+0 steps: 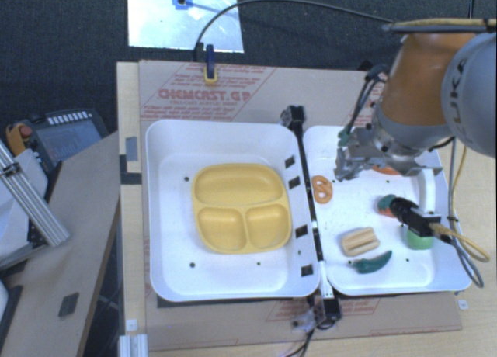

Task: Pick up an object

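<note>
I see my end effector low over the right bin near its far-left corner; I cannot tell its state, so the pretzel and bread roll remain unpicked.

Glossy plastic — white bins, matt yellow tray — on cardboard.

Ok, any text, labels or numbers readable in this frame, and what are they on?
"CHEMCAST GP", red print on the cardboard sheet under the bins; the last letters are blurred, so that reading is unsure.
Fainter red print on the same sheet, right of it and below the bins: too blurred to read.
Grey device at left: keys or markings too small to read.
</note>
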{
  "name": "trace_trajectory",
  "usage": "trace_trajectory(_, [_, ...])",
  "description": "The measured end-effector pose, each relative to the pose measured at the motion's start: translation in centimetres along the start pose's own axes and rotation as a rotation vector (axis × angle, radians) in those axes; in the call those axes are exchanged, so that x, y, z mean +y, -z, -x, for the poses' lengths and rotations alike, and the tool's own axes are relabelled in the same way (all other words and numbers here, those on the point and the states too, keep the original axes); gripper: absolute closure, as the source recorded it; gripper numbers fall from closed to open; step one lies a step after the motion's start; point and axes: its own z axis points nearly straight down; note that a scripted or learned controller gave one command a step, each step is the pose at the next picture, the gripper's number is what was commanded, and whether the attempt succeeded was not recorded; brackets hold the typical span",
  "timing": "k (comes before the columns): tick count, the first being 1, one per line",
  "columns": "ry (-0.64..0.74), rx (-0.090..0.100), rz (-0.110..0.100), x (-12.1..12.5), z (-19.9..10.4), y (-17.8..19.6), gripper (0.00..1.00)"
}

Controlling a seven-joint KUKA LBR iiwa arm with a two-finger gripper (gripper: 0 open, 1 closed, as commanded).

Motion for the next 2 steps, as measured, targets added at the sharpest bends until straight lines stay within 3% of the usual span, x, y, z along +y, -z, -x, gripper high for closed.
trace_trajectory(2, [0.001, 0.001, -0.002, -2.4, -11.8, -1.2, 1.00])
